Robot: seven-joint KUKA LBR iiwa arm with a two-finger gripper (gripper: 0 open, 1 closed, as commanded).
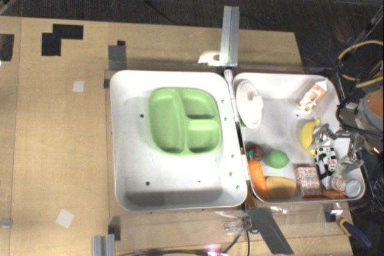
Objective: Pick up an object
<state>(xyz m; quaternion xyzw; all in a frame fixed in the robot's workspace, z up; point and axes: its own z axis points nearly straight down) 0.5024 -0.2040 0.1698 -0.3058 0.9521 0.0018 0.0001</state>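
On wooden bench [60, 147]: 2 white bins [120, 189]

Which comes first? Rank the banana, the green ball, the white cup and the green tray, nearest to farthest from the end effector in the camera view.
From the end effector:
1. Banana, right bin, just left of it.
2. Green ball, lower middle.
3. White cup, right bin's left wall.
4. Green tray, left bin.

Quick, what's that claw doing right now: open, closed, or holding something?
Gripper: low in the right bin, beside the banana; whether it is open, closed or holding anything cannot be told from this view.
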